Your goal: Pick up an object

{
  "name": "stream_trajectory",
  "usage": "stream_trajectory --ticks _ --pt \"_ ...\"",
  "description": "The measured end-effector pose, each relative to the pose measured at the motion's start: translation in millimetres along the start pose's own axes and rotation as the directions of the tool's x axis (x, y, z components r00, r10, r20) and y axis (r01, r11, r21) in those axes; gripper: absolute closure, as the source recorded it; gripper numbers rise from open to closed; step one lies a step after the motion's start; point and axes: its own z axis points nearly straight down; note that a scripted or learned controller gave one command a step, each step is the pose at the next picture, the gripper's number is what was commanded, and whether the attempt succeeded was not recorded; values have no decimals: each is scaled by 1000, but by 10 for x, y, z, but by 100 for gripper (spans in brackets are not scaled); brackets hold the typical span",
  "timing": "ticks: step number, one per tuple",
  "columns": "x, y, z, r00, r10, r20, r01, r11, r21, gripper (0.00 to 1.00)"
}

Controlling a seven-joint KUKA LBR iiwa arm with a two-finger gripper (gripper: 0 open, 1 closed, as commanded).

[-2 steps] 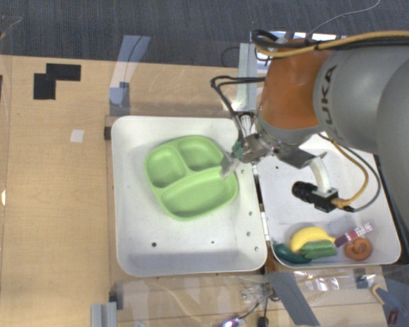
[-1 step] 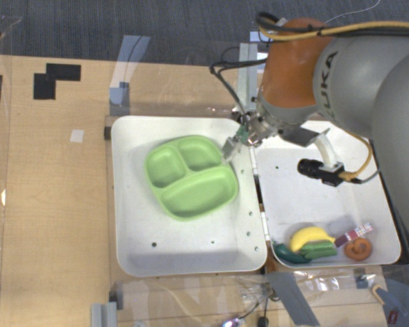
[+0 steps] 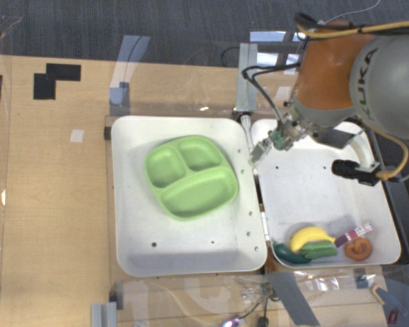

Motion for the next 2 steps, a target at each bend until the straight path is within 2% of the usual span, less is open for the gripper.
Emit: stream_trajectory --ticks 1,2 --pt "249 294 88 998 -70 0 70 998 -1 0" --pt "-202 -423 85 977 -211 0 211 977 0 0"
